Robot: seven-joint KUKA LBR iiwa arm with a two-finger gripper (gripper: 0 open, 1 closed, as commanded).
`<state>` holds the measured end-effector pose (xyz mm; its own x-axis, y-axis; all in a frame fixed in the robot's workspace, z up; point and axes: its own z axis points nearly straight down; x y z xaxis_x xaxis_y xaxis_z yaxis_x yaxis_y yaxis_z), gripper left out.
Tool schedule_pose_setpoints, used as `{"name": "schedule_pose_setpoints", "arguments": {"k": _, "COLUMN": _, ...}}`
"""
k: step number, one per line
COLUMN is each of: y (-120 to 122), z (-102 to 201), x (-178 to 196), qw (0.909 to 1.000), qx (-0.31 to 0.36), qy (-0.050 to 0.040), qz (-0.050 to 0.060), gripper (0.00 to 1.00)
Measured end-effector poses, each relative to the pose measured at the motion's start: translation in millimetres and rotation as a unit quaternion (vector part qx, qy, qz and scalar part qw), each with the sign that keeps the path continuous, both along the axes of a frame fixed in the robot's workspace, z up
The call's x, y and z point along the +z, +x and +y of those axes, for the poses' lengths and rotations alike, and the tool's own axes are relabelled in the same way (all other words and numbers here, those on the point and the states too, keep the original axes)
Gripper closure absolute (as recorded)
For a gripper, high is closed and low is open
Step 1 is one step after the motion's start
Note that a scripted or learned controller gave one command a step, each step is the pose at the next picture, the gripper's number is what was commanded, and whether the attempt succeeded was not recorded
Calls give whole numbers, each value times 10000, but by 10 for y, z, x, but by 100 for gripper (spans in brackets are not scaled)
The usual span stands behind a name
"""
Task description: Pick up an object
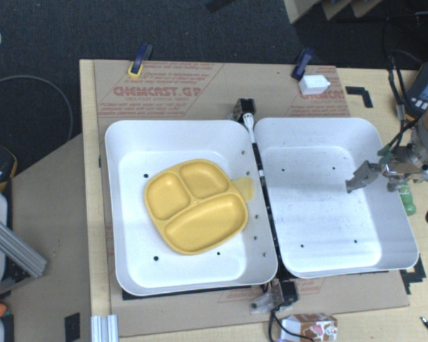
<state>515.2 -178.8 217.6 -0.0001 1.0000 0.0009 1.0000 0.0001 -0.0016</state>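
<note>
Yellow three-compartment plate [195, 206] lying flat, open side up, mid left bin [121, 191].

Grey metal gripper [358, 182] with slim pointed fingers; silver wrist block; green piece beside it; dark cables above.

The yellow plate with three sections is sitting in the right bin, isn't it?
Not quite. The yellow plate with three sections is sitting in the left bin, not the right one. The camera view shows it there, while the end effector is over the right bin.
</note>
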Motion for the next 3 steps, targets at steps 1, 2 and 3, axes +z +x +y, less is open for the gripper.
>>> {"name": "schedule_pose_setpoints", "arguments": {"k": 1, "y": -322, "z": 368, "x": 1497, "qw": 9999, "qx": 26, "qy": -20, "qz": -99, "gripper": 0}}
{"name": "schedule_pose_setpoints", "arguments": {"k": 2, "y": -354, "z": 598, "x": 3279, "qw": 9999, "qx": 21, "qy": -28, "qz": -121, "gripper": 0}}
{"name": "schedule_pose_setpoints", "arguments": {"k": 3, "y": -349, "z": 592, "x": 3290, "qw": 10000, "qx": 10, "qy": -22, "qz": -44, "gripper": 100}}
